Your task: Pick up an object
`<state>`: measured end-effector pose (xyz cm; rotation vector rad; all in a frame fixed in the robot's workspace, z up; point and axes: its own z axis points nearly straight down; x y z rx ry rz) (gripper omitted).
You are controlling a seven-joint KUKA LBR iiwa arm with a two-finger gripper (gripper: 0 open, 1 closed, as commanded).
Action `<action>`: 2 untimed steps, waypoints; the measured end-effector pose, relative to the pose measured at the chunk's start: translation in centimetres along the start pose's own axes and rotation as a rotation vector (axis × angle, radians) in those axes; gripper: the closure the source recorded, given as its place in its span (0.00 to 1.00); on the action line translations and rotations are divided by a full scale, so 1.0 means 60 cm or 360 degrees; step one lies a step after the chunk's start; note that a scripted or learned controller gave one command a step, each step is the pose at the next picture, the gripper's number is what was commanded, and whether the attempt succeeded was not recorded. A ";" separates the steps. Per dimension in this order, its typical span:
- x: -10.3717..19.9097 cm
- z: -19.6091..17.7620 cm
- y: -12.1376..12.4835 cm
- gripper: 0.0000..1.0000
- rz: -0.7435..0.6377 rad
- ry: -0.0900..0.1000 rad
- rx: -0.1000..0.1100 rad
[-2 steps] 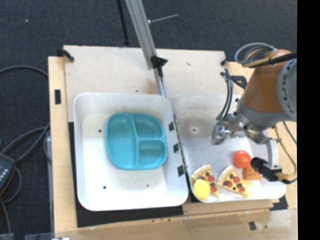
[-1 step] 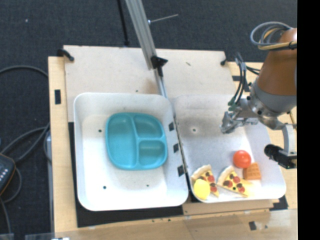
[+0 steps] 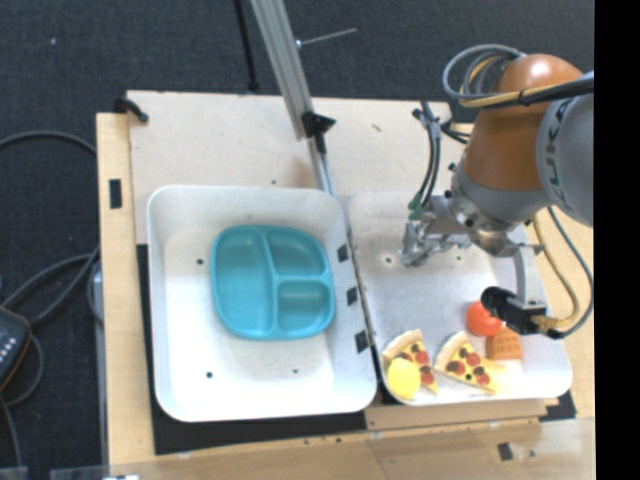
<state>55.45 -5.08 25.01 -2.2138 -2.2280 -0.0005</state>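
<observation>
Two shallow white bins sit side by side on the pale surface (image 3: 200,148). The left bin (image 3: 180,368) carries a turquoise divided plate (image 3: 272,282) near its middle. The right bin (image 3: 400,298) holds a cluster of toy foods along its near edge: a pizza slice (image 3: 412,351) with a yellow round piece (image 3: 403,376) touching it, a second pizza slice (image 3: 466,360) just beside, an orange block (image 3: 505,346), and a red-orange round piece (image 3: 482,318) partly covered by a black part of the arm. The hand (image 3: 418,248) hangs over the far half of the right bin, well apart from the foods, pointing down toward bare bin floor. Nothing is seen between its fingers; how wide they stand cannot be told from this angle.
</observation>
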 end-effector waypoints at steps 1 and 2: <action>0.070 0.006 0.026 1.00 0.0001 -0.0001 -0.0002; 0.155 0.024 0.030 1.00 0.0000 0.0000 0.0002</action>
